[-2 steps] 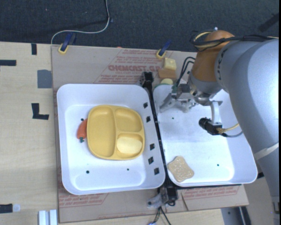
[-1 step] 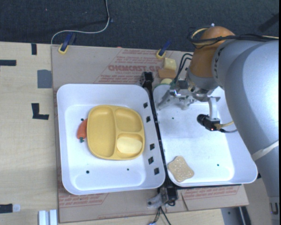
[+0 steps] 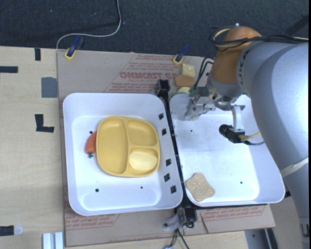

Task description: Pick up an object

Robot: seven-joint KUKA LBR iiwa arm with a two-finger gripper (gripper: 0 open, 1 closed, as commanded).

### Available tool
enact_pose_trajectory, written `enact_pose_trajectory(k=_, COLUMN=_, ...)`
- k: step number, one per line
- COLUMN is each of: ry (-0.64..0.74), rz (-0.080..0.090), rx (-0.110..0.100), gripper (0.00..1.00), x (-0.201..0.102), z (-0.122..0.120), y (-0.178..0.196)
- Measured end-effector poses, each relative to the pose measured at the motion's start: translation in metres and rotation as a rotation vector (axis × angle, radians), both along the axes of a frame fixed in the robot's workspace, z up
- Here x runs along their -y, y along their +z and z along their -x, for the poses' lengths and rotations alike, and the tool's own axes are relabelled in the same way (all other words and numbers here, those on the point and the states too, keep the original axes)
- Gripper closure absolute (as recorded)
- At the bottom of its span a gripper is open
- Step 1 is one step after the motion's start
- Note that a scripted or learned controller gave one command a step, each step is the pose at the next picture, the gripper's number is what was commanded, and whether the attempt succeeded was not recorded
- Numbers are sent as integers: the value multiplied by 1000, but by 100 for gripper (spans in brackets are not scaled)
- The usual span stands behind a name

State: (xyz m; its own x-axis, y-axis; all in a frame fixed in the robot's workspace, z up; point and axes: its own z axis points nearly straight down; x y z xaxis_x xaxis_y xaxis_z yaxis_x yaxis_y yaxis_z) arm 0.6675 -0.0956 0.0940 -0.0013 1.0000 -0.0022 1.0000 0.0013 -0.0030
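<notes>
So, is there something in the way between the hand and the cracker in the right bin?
Nothing visible. The hand is at the far left corner of the right bin, and the cracker lies near the front edge. Between them there is bare white floor.

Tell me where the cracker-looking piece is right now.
The cracker lies in the right bin, near its front-left corner, beside the divider between the bins and well away from the gripper at the bin's back.

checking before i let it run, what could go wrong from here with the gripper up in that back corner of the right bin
The gripper hangs by the right bin's back-left corner, near the divider clips; descending could clip the wall. The cracker lies at the opposite end, so a grasp here likely closes on nothing.
</notes>
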Motion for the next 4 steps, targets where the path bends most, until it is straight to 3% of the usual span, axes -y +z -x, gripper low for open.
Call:
enact_pose_trajectory(k=1, ry=0, rz=1, rx=0, gripper=0, x=0, z=0, y=-1)
enact_pose_trajectory(k=2, ry=-1, rz=-1, rx=1, gripper=0, x=-2, z=27, y=-10)
enact_pose_trajectory(k=3, ry=2, rz=-2, rx=1, gripper=0, x=4, z=-1, y=-10)
enact_pose_trajectory(k=4, ry=2, rz=-1, rx=2, gripper=100, x=3, z=-1, y=0)
